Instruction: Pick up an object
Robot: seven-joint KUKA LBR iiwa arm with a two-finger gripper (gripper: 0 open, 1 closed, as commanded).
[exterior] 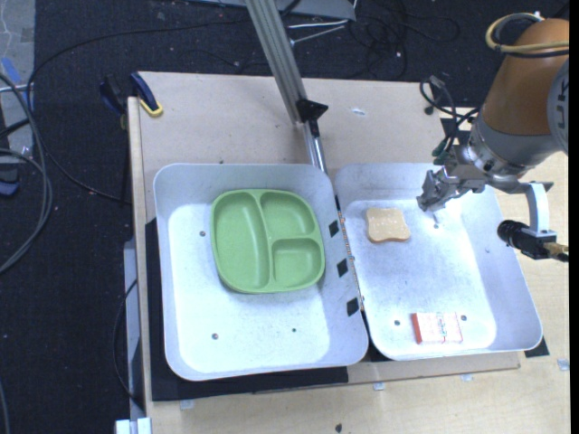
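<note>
Here the gripper (pixel 434 197) hangs over the right bin (pixel 507 269), close to that bin's far edge and a little toward its right side, with the grey wrist and the orange band of the arm (pixel 529 70) rising behind it toward the bench's far right corner. Nothing is seen between its tips, and how it is set, wide or narrow, I cannot tell from this slanted look. Nearest to it lies the slice of toast (pixel 387 225), flat on the bin floor near the far left corner, just beside the gripper's position but apart from it. Further out, the small red and white packet (pixel 439 328) rests near the bin's near edge, well apart from both toast and gripper. In the left bin (pixel 181 333) the green divided plate (pixel 269 240) sits around the middle, leaning toward the far side. From where things stand, the toast looks the likely target, and the risks are plain enough: it is thin and lies flat, so a descent slightly off to the right could close on air, or the tips could push it along the smooth floor toward the bin's left wall instead of catching it. Coming down too low could also press the tips against the bin floor.
</note>
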